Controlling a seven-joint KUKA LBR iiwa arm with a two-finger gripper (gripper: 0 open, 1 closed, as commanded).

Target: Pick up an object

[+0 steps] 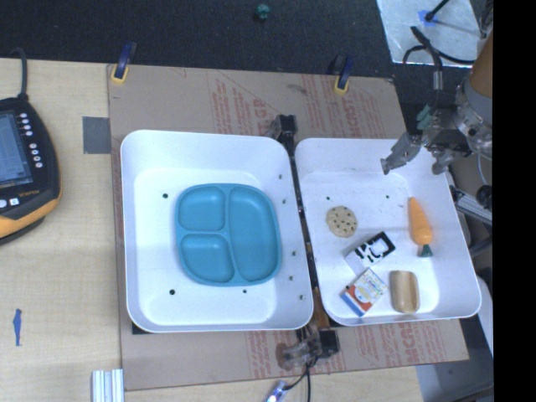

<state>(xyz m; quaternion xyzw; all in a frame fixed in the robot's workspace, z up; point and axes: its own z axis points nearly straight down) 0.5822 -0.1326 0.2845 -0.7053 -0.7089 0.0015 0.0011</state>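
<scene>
At the right bin's [469, 308] near edge we saw a bread roll [404, 291] beside a small snack packet [365, 292], a black-and-white card [371, 249] just behind them. Farther back lay a cookie [342, 220] and, toward the right wall, a carrot [420, 223]. The left bin [142, 308] held a blue divided plate [228, 233]. Above the right bin's far right corner hung the gripper [416, 152], fingers apart, holding nothing.

Cardboard sheet [251, 107]: faint red print in rows, too blurred to read.
Black-and-white card [372, 249]: bold pattern, no readable letters.
Small packet [363, 291], at 6 o'clock from that card: colored print, illegible.
Handheld controller [21, 166] screen: unreadable.
</scene>
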